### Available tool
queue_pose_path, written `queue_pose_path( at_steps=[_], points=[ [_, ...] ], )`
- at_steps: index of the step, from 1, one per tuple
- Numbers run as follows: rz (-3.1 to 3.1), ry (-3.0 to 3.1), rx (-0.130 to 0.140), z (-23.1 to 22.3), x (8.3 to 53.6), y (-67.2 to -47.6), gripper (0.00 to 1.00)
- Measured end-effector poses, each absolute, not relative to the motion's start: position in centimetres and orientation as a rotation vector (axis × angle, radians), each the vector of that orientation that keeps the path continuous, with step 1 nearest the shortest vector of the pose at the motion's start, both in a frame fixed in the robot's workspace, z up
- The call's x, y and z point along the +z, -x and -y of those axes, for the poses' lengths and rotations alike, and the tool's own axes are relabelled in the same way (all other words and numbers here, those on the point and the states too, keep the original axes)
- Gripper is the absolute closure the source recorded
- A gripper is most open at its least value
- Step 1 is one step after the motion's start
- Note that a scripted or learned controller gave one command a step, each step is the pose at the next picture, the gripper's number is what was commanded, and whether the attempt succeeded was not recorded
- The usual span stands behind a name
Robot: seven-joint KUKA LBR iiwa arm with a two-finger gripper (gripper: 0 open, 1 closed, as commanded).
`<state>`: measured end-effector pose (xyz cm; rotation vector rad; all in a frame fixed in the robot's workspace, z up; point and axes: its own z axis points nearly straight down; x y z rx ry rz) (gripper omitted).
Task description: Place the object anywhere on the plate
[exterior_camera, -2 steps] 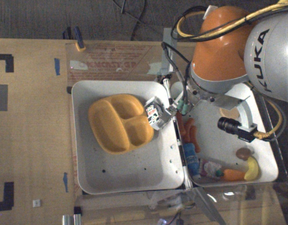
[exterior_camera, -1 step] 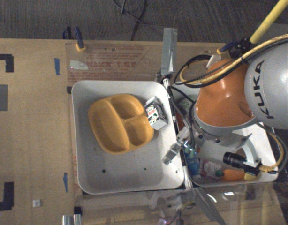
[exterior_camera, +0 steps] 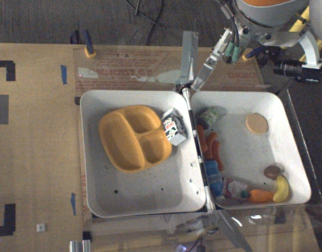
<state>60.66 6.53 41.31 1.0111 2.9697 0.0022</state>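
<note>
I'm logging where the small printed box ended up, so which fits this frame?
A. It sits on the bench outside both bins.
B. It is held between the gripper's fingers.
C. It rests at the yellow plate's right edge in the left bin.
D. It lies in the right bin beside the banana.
C: the small printed box lies against the right edge of the yellow plate in the left bin.

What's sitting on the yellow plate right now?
A small printed box rests on the yellow plate at its right edge. Both hollows look bare; whatever lies beneath the box is hidden.
</note>
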Motion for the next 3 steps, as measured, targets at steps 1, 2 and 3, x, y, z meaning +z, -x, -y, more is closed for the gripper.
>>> queue_pose_path(
  at_steps=[1, 2, 3],
  points=[
    [-2.966, -1.003, 0.004, -6.8, 42.3, -60.9, 1.0],
    [-2.882, -1.25, -0.002, -4.1, 43.5, -55.4, 1.0],
    [-2.849, -1.323, -0.002, -0.1, 43.5, -50.8, 1.0]
  ],
)
